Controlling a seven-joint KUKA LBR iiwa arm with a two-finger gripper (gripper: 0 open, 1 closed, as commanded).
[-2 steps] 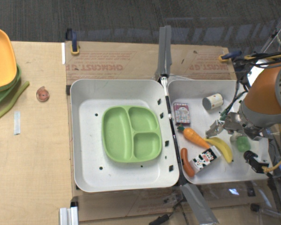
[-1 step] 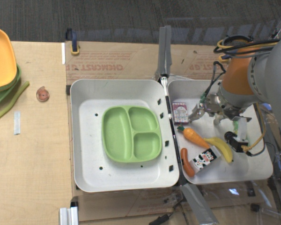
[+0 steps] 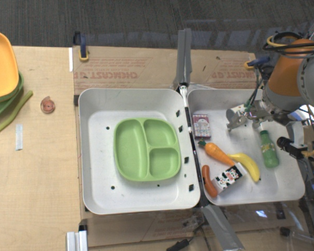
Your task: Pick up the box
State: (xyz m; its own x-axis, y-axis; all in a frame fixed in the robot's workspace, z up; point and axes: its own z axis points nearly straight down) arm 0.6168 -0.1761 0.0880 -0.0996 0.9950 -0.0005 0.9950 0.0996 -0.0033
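gripper (image 3: 239,119) hangs low over the upper part of the right bin (image 3: 288,195), reaching in from the right on the grey arm (image 3: 290,77) with its orange band. whether it's apart or together, i cannot tell from this slanted view; nothing shows clamped in it. the box (image 3: 201,125), small and pinkish-white, lies flat against the bin's left wall, to the gripper's left and apart from it. just below the box sits a carrot (image 3: 219,152), then a banana (image 3: 247,164), a black-and-white carton (image 3: 228,178) and a red sausage-like piece (image 3: 208,182); a green bottle (image 3: 269,149) stands off to the right. left bin (image 3: 94,156) carries a green divided plate (image 3: 147,149).

to do this well, i'd say slide left until centred over the box, line up across its narrow sides, and drop straight, since the wall crowds one edge and the carrot's top sits near the lower end.

writing: the cardboard behind the bins reads "chemcozt", upside down. the box's label is too small to read.
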